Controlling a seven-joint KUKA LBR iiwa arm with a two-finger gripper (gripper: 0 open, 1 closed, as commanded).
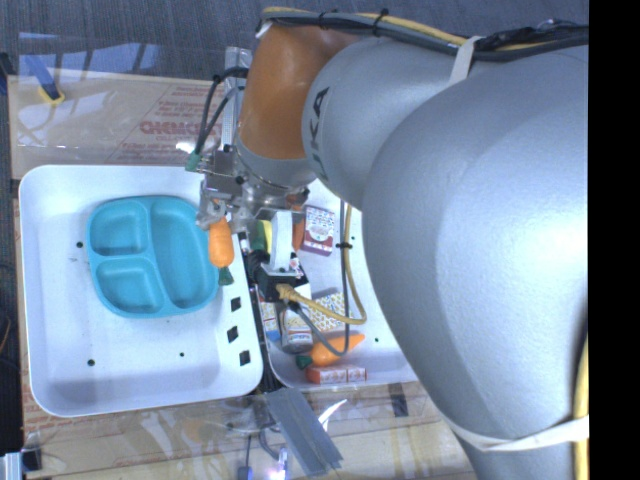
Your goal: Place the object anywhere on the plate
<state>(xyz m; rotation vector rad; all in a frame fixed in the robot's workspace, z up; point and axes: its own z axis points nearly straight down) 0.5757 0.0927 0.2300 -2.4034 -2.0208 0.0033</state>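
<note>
arm (440, 198) covers most of right bin (385, 363) | hand (218, 218) clamped on carrot (220, 245) at plate (150, 256) right edge, left bin (60, 368) | right bin: 1 second carrot (335, 347), 2 cartons (320, 230)

A light blue plate (150, 258) sits in a white bin (60, 368), an orange carrot (220, 246) at its edge, beside a red-and-white carton (320, 230), under a grey arm (470, 218) with an orange band (275, 88).

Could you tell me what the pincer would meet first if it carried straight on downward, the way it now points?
Probably the right rim of the blue plate; the pincer, with the orange object at its tip, hangs over that edge, though depth is unclear.
</note>
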